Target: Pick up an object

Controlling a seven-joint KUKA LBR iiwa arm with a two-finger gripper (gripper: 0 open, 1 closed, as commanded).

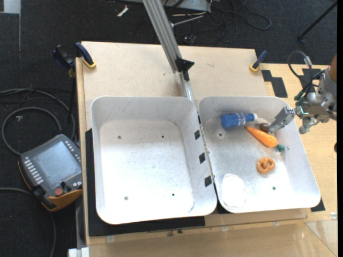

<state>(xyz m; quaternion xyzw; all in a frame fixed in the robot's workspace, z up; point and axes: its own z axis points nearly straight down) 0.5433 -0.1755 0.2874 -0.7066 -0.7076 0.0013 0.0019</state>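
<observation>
Nearest me, a white disc (pixel 233 189) lies flat; jaws (pixel 288 115) hover over the carrot (pixel 262 136), spread or not I cannot tell; better to center before dropping.

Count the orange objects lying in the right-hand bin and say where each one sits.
2. The toy carrot lies near the bin's middle, just right of the blue bottle. The pretzel-shaped toy sits nearer the camera, below the carrot. The pincer could hide something small.
</observation>
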